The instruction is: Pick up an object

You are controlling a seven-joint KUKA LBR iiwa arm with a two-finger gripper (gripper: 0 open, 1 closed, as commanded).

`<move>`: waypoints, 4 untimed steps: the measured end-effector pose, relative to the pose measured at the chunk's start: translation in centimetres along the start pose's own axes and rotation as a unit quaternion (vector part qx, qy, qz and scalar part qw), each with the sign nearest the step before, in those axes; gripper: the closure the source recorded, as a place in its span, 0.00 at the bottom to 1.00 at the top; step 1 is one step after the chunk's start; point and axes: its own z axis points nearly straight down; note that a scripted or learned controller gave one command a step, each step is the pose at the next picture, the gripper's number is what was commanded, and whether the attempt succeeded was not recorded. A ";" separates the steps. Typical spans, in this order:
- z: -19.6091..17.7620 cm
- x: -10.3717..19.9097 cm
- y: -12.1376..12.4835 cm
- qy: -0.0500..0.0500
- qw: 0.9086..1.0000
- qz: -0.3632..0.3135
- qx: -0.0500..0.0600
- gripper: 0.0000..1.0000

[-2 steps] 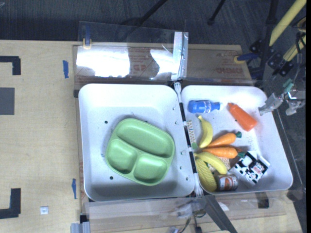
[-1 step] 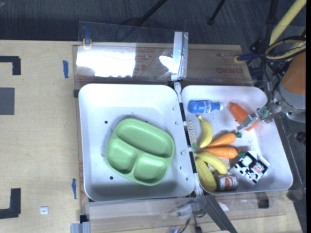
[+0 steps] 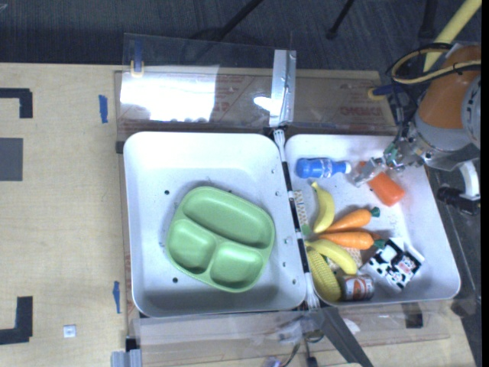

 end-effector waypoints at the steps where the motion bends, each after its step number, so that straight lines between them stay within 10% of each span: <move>1: -1.2 -0.3 0.0 -0.007 1.000 -0.001 -0.002 1.00; 2: 0.2 -1.4 1.0 0.001 1.000 0.016 0.015 1.00; 3: 0.1 -0.3 -3.1 -0.006 1.000 -0.003 0.001 1.00; 4: -13.9 7.5 1.3 -0.007 0.999 -0.032 0.001 1.00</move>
